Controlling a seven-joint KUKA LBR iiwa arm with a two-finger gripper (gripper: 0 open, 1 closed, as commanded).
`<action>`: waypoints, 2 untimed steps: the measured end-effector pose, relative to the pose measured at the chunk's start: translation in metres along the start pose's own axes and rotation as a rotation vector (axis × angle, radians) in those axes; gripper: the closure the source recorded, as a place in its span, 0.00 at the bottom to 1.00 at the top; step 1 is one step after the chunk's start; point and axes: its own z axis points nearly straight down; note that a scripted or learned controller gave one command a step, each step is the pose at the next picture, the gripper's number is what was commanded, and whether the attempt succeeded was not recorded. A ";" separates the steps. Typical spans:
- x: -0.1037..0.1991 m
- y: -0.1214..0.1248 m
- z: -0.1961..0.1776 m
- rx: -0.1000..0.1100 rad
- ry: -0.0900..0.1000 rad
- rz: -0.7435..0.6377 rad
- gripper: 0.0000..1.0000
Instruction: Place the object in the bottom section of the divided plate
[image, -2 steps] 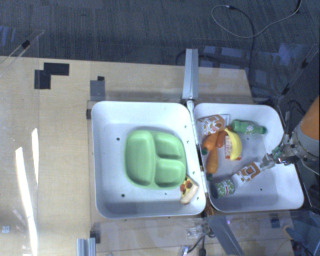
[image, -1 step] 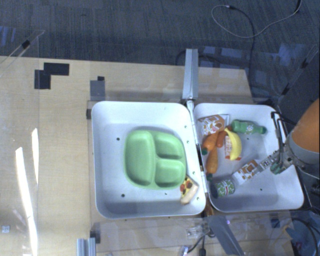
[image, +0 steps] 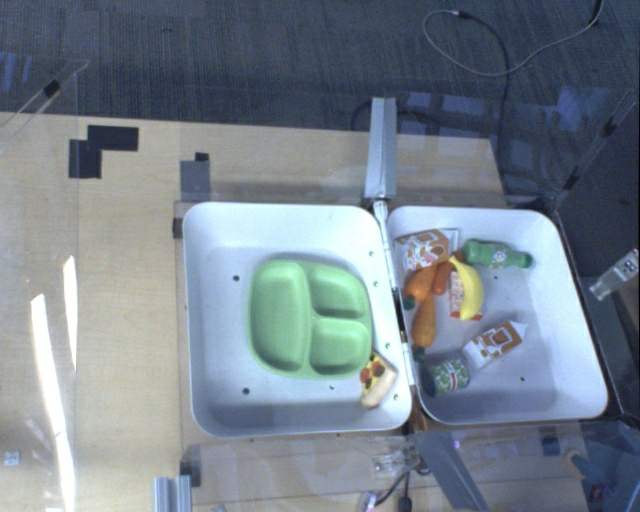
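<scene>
Nearest, in the left white bin (image: 215, 400) on the worktop (image: 110, 300): small pizza-slice toy (image: 377, 381), lying by the bin's right wall, just beside the near right corner of the green divided plate (image: 300, 315), outside its sections. In the right bin (image: 570, 375), near to far: green can (image: 447, 376), brown carton (image: 495, 343), carrot (image: 425, 315), banana (image: 467, 288), green bottle (image: 495, 256). Tool state: cannot tell.

A green divided plate (image: 310, 318) lies flat in the left bin, a pizza slice (image: 377, 379) touching its lower-right corner.
</scene>
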 end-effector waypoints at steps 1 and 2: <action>-0.002 -0.001 -0.100 0.000 0.000 0.012 1.00; 0.021 0.017 0.112 0.002 0.005 0.020 1.00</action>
